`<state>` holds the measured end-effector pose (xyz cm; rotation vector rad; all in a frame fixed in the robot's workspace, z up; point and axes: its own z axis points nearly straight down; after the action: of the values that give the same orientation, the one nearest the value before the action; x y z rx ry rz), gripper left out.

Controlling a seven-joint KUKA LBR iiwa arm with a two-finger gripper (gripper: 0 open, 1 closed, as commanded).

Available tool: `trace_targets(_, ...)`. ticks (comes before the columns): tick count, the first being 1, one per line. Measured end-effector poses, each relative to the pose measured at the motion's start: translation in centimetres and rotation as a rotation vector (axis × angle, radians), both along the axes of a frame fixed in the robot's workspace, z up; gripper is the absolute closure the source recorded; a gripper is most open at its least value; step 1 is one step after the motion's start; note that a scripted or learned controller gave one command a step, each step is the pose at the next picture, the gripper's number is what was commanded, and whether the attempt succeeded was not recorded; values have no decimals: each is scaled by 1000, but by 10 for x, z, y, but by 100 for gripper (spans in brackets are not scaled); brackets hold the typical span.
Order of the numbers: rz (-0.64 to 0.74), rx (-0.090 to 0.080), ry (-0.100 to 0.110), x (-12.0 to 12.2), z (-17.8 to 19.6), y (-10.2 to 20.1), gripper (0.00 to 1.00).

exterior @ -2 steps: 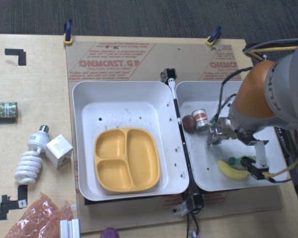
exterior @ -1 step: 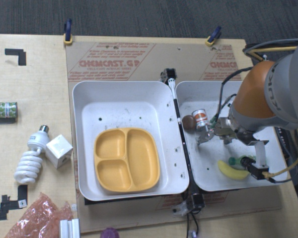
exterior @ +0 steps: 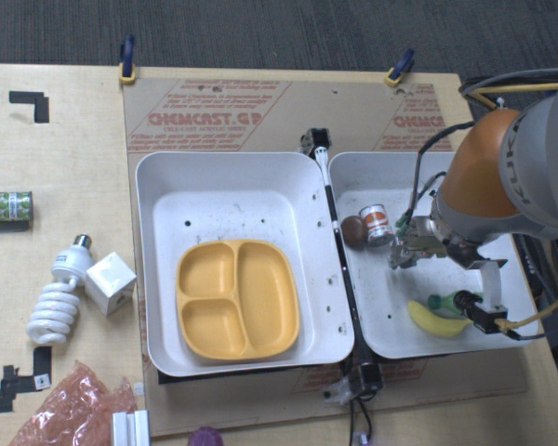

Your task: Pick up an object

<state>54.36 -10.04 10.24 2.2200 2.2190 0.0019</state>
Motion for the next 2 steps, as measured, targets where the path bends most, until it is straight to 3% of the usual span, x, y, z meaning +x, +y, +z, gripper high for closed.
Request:
trace_targets(1,0,0,0,0,0,0,0)
trace_targets(2,0,0,-2,1,10,-1,100)
